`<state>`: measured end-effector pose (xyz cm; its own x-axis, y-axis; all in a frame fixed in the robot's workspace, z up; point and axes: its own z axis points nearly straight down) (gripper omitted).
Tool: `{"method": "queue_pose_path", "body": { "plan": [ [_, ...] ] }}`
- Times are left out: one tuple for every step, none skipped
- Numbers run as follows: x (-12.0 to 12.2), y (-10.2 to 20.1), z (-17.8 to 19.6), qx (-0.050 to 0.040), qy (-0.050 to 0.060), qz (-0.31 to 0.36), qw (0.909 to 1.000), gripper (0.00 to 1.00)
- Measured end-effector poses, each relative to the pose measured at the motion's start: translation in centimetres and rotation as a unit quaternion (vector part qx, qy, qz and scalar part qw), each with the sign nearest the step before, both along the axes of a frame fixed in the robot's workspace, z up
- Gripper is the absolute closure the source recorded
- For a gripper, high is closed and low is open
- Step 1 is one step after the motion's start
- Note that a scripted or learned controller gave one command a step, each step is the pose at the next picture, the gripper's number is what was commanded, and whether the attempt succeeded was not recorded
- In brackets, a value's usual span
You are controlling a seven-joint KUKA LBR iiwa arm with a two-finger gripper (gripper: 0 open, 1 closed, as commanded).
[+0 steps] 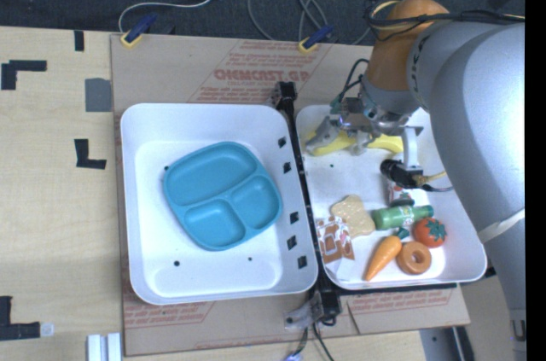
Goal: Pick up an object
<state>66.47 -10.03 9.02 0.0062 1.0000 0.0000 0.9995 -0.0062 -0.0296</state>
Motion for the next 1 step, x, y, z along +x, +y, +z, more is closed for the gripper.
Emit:
{"method": "queue_pose_path", "body": {
  "plan": [
    [-0.35,0.04,0.71,0.0016,0.009,-0.001,1.0,1.0]
  ]
}}
